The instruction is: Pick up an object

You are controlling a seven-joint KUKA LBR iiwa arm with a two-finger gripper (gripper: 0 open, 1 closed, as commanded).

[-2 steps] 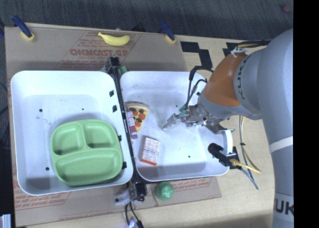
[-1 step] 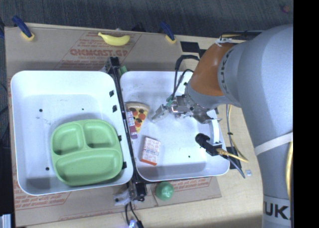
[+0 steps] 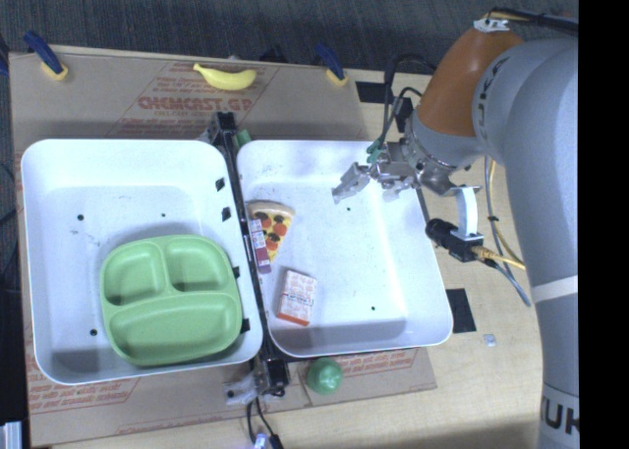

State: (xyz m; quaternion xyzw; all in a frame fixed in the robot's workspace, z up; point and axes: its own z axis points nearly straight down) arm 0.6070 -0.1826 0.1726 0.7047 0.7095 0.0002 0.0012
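A green ball (image 3: 323, 375) lies on the cardboard at the near edge, just outside the right bin (image 3: 393, 270). In the left bin (image 3: 59, 192) rests a green divided plate (image 3: 172, 298). The right bin holds a small orange box (image 3: 296, 297) and, farther back, a pizza-slice toy (image 3: 272, 221). Above its far right part hangs the gripper (image 3: 347, 187), fingers spread, pinching nothing. A yellow banana (image 3: 225, 75) lies beyond the bins.

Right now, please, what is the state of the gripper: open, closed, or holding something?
Gripper: open, holding nothing; it hangs over the right bin, apart from the pizza slice toy.
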